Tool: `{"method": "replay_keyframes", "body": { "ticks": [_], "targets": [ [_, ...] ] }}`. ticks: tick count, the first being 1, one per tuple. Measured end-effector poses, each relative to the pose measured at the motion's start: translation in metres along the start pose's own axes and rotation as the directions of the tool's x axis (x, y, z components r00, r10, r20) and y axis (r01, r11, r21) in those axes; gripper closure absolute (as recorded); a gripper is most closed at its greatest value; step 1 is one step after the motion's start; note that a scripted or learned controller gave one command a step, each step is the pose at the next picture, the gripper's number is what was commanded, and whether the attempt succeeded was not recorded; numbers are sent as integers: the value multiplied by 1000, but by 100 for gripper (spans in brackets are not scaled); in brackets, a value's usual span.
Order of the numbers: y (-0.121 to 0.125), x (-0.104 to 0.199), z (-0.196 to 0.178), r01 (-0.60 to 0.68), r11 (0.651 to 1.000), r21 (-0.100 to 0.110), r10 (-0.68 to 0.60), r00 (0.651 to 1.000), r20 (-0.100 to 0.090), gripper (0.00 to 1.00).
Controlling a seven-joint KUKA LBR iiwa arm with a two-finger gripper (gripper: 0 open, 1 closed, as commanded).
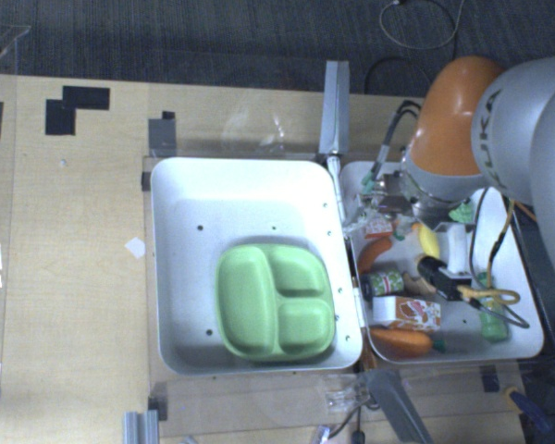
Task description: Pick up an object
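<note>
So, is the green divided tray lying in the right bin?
No, the green divided tray lies in the left bin; the right bin holds small mixed items.

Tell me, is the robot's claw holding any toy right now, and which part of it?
I can't tell. The claw is down in the right bin, among the toys, tucked under the arm.

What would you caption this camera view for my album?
Robot arm reaches over a cluttered right bin; a green divided tray lies in the left bin.

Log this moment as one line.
arm: over right bin | green tray: in left bin | grasp: not visible | pick: pending
</note>
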State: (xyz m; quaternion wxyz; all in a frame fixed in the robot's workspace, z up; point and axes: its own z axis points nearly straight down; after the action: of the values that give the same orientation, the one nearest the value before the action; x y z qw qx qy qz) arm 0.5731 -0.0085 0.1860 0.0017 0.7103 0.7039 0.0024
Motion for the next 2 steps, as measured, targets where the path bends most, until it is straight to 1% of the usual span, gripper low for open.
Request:
{"method": "replay_keyframes", "body": {
  "ticks": [1,2],
  "targets": [
    [0,0,0,0,1000,0,0,1000,0,0],
    [-14,-93,58,8,1000,3,-8,1000,1,0]
  ]
}}
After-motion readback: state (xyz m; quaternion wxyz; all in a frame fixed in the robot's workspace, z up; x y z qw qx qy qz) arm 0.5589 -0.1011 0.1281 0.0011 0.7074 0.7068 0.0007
